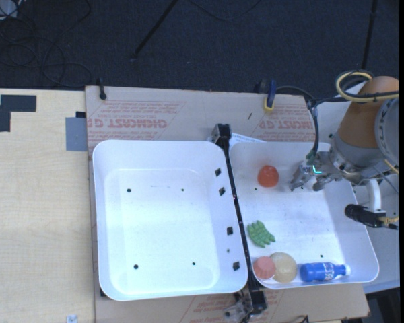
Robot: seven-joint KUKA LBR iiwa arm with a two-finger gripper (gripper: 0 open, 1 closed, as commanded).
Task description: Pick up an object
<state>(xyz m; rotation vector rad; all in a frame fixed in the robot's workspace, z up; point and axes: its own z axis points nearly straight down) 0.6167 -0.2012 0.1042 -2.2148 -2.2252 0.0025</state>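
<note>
Reaching in from the right over the right bin [363, 247], with the pincer [307, 178] hanging low near the far side. Cannot tell if it is apart or together. Sitting just left of the pincer, a red ball [268, 175], not touching it. Lying near the middle divider, a green toy [260, 233]. Resting along the near edge: a pink ball [264, 268] touching a pale yellow ball [283, 266], then a blue bottle [322, 271] on its side.
</note>
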